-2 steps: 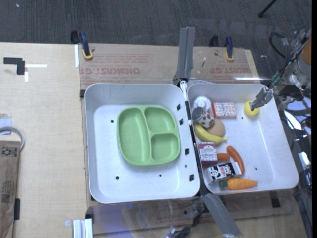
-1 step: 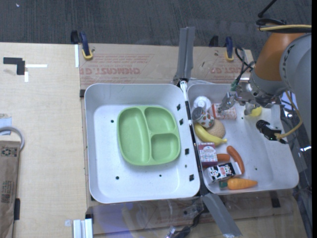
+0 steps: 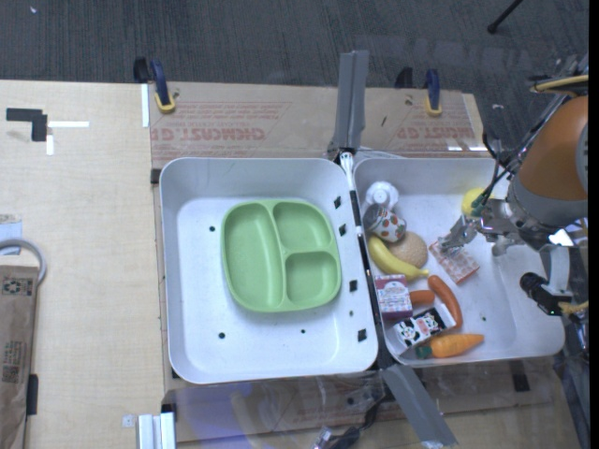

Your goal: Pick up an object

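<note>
Carrot foreground; claw tips possibly hidden behind packet.

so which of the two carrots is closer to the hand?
The upper carrot, lying diagonally beside the red carton. The other carrot lies flat at the bin's front edge, farther from the hand.

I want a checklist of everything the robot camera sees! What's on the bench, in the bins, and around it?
Surface: light wooden bench bearing a left bin and a right bin, side by side.
Job's things: right bin holds a banana, two carrots, a small milk carton, a red-brown box and a pink packet.
Clutter: green divided plate in the left bin.
Grippers: gripper low over the right bin, just above the pink packet.
Cables: dark cables by the arm.
Surroundings: cardboard sheet with blue clamps, dark carpet, brown paper bag at left.
</note>
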